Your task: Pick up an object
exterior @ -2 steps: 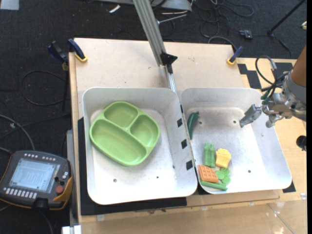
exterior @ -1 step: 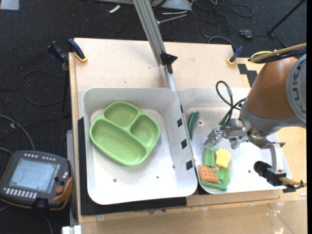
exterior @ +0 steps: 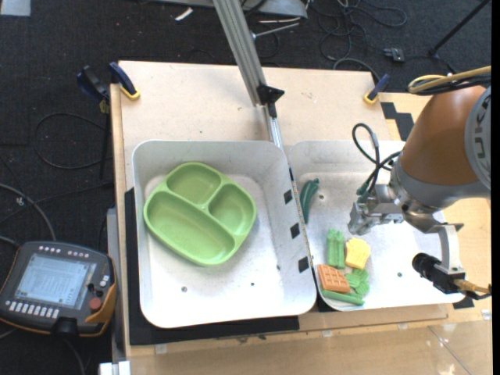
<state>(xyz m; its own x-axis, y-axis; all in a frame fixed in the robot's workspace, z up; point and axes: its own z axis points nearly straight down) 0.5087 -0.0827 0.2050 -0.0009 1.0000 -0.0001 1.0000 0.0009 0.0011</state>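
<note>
The metal two-finger gripper [exterior: 361, 223] hangs just above the yellow plastic block [exterior: 357, 253]; I cannot tell its opening.

The floor [exterior: 55, 45] is covered with a dark, speckled carpet. Across it, at the top of the frame, several black cables [exterior: 351, 22] lie in loops. A pale wooden bench [exterior: 195, 100] fills the middle of the frame. Yellow and blue clamps [exterior: 125, 83] grip its upper corners. A slanted metal pole [exterior: 242, 41] crosses from the top centre down to the bench. At the lower left, a grey control pendant [exterior: 55, 287] with a lit screen rests on the floor. The light is even and quite bright.
</note>
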